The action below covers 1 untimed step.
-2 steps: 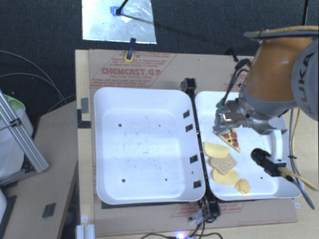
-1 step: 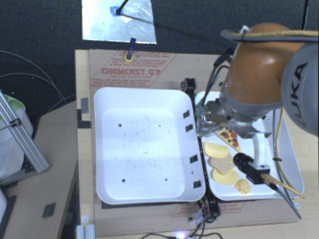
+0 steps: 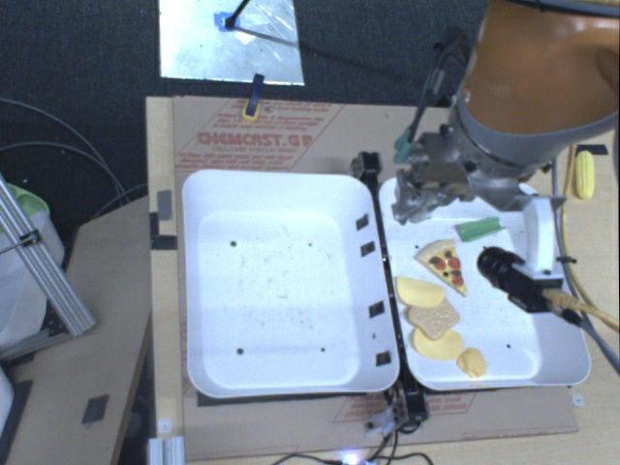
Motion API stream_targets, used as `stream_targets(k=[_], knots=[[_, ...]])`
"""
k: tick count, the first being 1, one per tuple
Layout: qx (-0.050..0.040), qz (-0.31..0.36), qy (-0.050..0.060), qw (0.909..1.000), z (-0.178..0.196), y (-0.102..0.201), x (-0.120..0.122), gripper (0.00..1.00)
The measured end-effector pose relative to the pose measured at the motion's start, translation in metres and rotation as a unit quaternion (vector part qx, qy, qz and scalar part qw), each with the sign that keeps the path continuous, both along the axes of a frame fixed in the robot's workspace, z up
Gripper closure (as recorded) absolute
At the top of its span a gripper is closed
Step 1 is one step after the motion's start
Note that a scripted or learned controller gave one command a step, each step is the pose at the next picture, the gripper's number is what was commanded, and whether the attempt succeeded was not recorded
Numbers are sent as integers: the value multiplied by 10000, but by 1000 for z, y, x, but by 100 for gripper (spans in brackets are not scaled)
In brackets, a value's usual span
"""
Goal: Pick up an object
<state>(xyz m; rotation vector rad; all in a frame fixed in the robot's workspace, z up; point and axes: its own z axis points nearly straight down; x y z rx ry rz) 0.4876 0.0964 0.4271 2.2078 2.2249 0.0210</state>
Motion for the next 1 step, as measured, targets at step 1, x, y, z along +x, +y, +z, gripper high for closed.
stream_targets(k=[1], knots=[[-15,11,35,10000,5,-1,0,100]])
